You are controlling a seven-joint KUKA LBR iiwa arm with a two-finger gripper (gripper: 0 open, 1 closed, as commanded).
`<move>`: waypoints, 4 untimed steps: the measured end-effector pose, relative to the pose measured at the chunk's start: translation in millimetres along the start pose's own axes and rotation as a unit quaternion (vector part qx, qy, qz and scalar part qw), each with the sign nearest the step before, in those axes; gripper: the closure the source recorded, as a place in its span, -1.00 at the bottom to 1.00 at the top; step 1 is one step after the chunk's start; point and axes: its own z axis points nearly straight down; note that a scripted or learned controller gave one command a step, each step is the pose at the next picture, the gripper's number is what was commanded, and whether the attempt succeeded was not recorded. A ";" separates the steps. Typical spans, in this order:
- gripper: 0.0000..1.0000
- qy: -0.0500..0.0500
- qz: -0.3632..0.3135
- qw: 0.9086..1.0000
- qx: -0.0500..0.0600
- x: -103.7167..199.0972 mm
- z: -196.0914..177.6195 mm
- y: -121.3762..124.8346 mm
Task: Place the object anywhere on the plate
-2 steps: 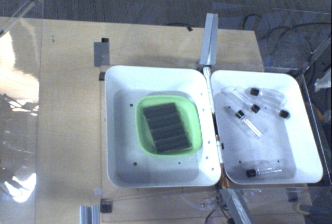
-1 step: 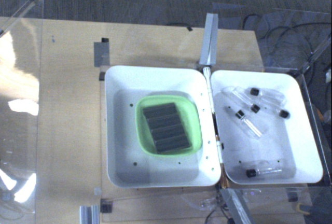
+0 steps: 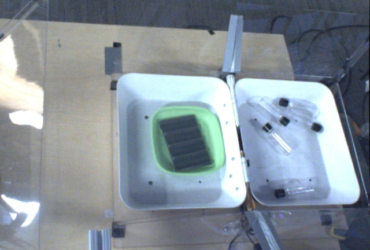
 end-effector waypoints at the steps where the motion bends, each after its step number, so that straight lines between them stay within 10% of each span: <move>1: -1.00 0.000 0.061 0.998 0.000 -3.4 -0.1 3.6; 4: -1.00 0.000 0.243 0.970 0.000 -5.7 0.1 6.5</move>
